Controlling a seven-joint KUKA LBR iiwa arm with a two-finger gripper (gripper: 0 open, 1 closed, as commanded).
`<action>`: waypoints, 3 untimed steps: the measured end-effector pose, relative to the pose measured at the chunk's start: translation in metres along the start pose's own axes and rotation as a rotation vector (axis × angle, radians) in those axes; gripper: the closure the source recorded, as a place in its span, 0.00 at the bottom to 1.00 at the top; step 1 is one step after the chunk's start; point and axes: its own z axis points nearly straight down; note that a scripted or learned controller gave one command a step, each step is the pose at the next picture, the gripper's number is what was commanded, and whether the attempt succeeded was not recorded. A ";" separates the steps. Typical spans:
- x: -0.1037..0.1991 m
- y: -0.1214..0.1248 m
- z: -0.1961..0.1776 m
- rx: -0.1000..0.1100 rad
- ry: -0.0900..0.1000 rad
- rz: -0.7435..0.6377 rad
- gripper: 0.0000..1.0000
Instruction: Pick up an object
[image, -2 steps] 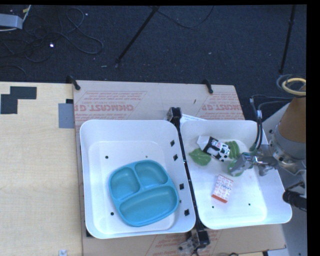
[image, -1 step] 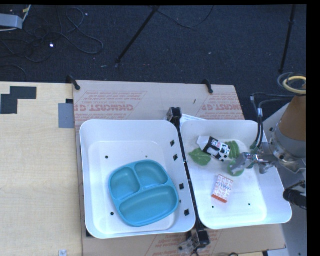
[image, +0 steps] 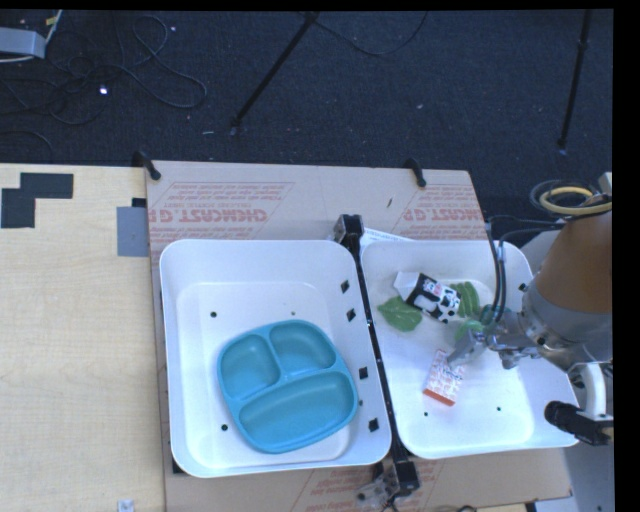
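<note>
Dark carpet (image: 330, 80) strewn with black cables (image: 150, 70) and stand legs fills the far side of the room, and nearer lies the bench (image: 70, 340), pale wood with a sheet of printed cardboard (image: 290, 200) under two white bins. On the left, one bin (image: 190, 270) carries a blue divided plate (image: 288, 385) lying flat, toward its near right corner, with three compartments facing up.

On the right, the second bin (image: 500, 425) holds the loose things. A black-and-white cow toy (image: 432, 296) lies near the far middle of that bin, with a green leaf piece (image: 401, 315) just beside it on the left and another green piece (image: 468, 297) touching its right side. Nearer the camera, a small white packet with an orange-red end (image: 443, 379) lies flat on the bin floor, tilted, apart from the toy.

From the right edge comes the arm (image: 575, 270), its orange band over grey, reaching low across the bin's right rim. Its pincer (image: 470, 345) sits just above the packet's far end and just below the green piece beside the toy. Whether the pincer is wide or narrow I cannot tell, as its tips blur into the metal behind them, and nothing is clearly seen between them.
</note>
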 end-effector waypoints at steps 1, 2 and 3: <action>0.004 -0.003 0.063 -0.008 0.002 0.000 0.00; 0.006 0.000 0.068 -0.008 0.006 -0.001 0.00; 0.002 0.004 0.057 -0.020 -0.001 0.003 1.00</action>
